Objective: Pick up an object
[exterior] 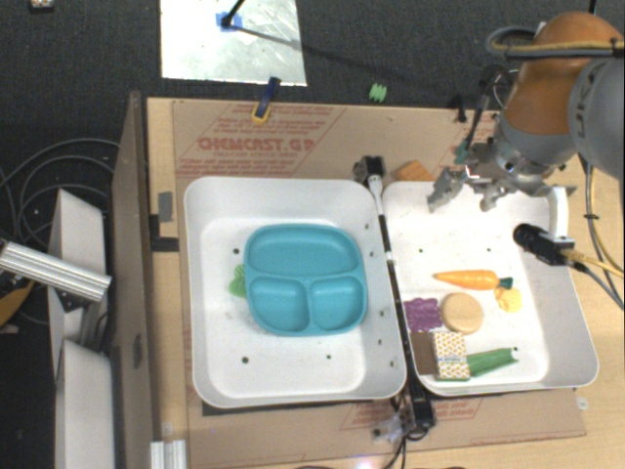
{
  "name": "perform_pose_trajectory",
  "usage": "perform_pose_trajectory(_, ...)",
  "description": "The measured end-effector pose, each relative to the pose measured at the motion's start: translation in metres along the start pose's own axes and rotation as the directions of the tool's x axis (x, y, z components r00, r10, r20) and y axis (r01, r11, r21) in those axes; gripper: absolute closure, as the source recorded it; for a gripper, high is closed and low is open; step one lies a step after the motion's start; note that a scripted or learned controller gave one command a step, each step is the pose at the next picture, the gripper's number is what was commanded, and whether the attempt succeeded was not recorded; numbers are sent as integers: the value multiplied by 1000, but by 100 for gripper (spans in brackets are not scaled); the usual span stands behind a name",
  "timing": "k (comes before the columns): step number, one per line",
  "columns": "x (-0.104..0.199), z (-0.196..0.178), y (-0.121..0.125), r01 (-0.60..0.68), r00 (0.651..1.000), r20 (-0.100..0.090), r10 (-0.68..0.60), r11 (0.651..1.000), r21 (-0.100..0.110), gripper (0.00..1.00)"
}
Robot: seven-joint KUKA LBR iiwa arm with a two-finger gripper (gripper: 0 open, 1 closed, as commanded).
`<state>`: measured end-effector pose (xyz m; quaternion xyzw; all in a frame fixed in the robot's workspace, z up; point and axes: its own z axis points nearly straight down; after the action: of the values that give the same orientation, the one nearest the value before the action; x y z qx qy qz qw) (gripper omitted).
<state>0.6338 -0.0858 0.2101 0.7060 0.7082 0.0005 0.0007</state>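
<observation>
My gripper (463, 194) hangs over the back edge of the right bin (430, 237), its two fingers (437, 193) spread open with nothing between them. Toy food lies toward the front of that bin: an orange carrot (469, 279), a small yellow piece (509, 299), a round beige disc (461, 313), a purple piece (421, 312), a checkered box (448, 353) and a green cucumber (491, 361). All of it sits well in front of the gripper.
The left bin (215, 228) holds a blue divided plate (305, 277) with a green piece (237, 281) poking out at its left. A black fitting with a cable (537, 240) hangs over the right bin. An orange block (414, 171) lies behind the bins.
</observation>
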Motion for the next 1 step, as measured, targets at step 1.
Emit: perform_pose_trajectory(1, -47, 98, -53, -8, 1000, 0, 8, 1000, 12, 0)
